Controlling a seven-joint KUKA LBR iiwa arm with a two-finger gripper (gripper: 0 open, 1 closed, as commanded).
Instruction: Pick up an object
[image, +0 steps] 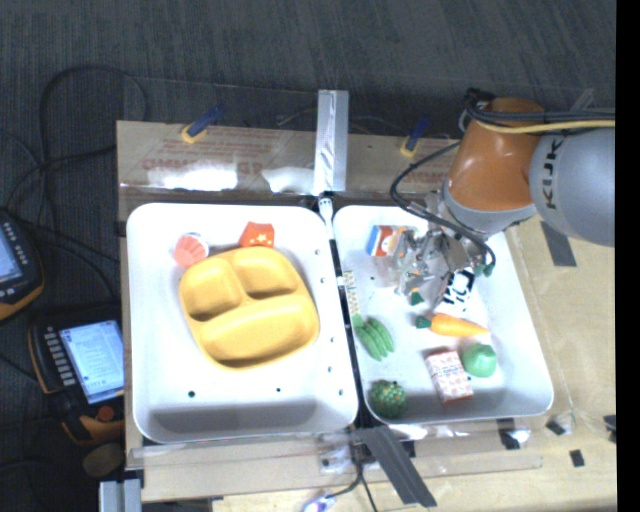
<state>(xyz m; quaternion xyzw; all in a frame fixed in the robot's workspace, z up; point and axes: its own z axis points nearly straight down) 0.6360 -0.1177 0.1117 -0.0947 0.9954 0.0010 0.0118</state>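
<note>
Carrot lying flat in right bin, orange, tip toward left. Camera view: gripper lowered into same bin, just above and left of carrot, near but apart. Finger opening not discernible amid glare and clutter; nothing seen held. Small carton just beside gripper, far side. Green pepper, red box, green ball nearer front. Yellow divided tray in left bin, apart from work zone.

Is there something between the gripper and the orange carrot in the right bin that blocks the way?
Nothing visible blocks it. The gripper hangs over the right bin, and the carrot lies just below it in the picture, with bare bin floor between. A black-and-white item sits beside that path, not across it.
</note>
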